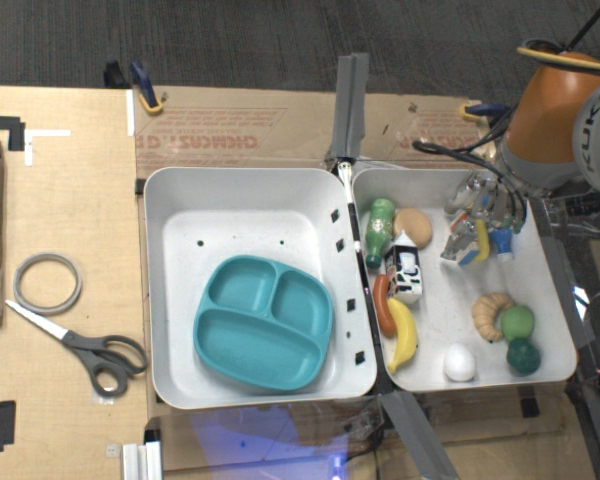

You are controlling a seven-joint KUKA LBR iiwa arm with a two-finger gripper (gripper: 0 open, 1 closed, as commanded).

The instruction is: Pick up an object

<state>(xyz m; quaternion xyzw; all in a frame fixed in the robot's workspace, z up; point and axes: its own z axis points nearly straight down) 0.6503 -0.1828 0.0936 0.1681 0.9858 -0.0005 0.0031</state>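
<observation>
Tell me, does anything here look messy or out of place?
Mostly tidy. The teal plate sits askew in the left bin, and the toy food, such as the banana, is crowded against the right bin's left wall.

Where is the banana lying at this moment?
The banana lies in the right bin, along its left wall near the front, just below the milk carton and beside the hot dog.

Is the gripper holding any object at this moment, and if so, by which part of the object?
It cannot be told. The gripper is over the right bin with something blue and yellow at its tip, but the view is too blurred to show a hold.
</observation>
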